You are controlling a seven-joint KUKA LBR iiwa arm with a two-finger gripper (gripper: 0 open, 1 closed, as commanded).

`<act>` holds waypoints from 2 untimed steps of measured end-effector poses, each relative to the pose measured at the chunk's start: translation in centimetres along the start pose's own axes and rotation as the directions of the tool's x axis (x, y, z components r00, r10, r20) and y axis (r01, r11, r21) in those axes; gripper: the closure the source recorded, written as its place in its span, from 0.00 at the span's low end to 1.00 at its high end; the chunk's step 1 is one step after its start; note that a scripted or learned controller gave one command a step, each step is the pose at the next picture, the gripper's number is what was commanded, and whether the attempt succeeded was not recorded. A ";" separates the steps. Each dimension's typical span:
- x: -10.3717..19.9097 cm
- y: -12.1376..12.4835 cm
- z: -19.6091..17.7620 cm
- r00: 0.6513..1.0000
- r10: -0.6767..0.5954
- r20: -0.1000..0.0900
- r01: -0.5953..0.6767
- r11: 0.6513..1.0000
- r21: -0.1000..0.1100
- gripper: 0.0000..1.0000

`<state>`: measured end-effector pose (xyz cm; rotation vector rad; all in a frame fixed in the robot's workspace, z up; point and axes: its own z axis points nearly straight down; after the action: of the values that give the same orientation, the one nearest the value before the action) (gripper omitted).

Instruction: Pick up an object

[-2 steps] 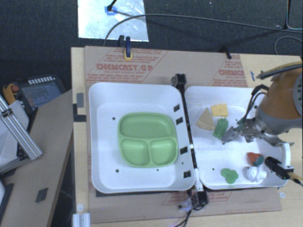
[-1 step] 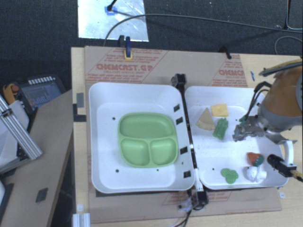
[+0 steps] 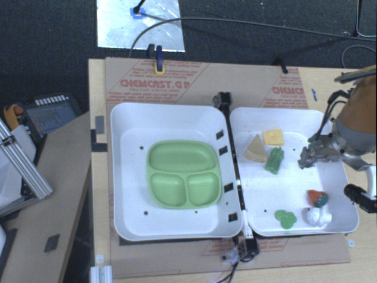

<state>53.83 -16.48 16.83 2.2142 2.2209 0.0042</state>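
The jaws [image 3: 307, 158] hang at the right side of the frame, over the right-hand white bin [image 3: 336, 184], near its right wall; they look dark and bunched, and whether they are open or closed cannot be told. Nothing shows between them. Behind them the grey arm with its orange band [image 3: 359, 108] comes in from the right edge.

To the left of the jaws, apart from them, a green block [image 3: 274, 160] lies slanted on the bin floor. Just beside it, up and to the left, sits a tan wedge [image 3: 255, 150], and a yellow block [image 3: 273, 137] lies just above the two. Lower right of the jaws are a small red and green piece [image 3: 317, 197] and, just below it, a white object [image 3: 317, 216]. A flat green leafy piece [image 3: 286, 219] lies near the bin's lower edge.

The left-hand white bin [image 3: 126, 158] holds a light green divided plate [image 3: 181, 174] with three compartments. Both bins rest on a brown board [image 3: 194, 78] on the table [image 3: 65, 175].
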 end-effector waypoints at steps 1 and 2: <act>-0.8 0.3 -6.2 1.000 -0.001 0.001 0.001 1.000 -0.003 1.00; -0.6 -0.2 -12.4 1.000 -0.002 0.001 0.002 1.000 -0.002 1.00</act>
<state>53.53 -17.01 29.21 2.2107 2.2214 0.0063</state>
